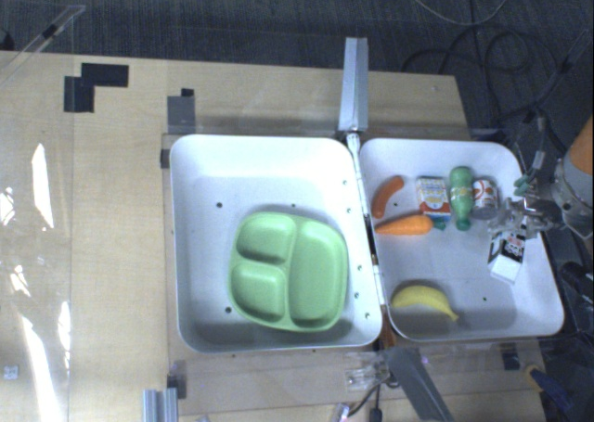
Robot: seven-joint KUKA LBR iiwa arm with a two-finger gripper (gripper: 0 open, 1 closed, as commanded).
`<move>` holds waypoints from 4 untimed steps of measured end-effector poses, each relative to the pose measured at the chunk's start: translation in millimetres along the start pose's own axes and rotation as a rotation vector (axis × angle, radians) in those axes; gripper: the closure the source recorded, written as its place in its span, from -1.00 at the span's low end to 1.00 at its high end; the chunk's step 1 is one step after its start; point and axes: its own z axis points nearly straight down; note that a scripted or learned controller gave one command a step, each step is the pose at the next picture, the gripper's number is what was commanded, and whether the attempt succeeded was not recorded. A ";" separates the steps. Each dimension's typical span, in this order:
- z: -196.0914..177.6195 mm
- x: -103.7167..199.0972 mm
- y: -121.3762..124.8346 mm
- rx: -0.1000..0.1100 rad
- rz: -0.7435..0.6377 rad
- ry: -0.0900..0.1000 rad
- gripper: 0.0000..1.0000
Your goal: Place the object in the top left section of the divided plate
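Left bin: a pale green divided plate lies flat near the bin's middle. It is a rounded square with glossy raised rims. One large section takes up its right half and two smaller sections sit far left and near left. The main divider runs near to far, leaning slightly.

Right bin: an orange sausage slants from near left to far right. A carrot lies left to right with its tip to the left. A small carton has red and white print too small to read. A green bottle has its long axis near to far. A can has a red and white label that cannot be read. A banana lies left to right by the near wall.

The gripper is over the bin's right side, just right of the can. Whether it is wide, narrow or holding anything cannot be told. Which item is the one to be placed cannot be told either.
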 end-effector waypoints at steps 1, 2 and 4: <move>-49.8 71.2 -14.8 0.003 -0.225 0.003 1.00; -6.9 153.5 -66.1 0.006 -0.707 0.007 1.00; -69.7 302.0 -77.8 -0.006 -1.316 0.007 1.00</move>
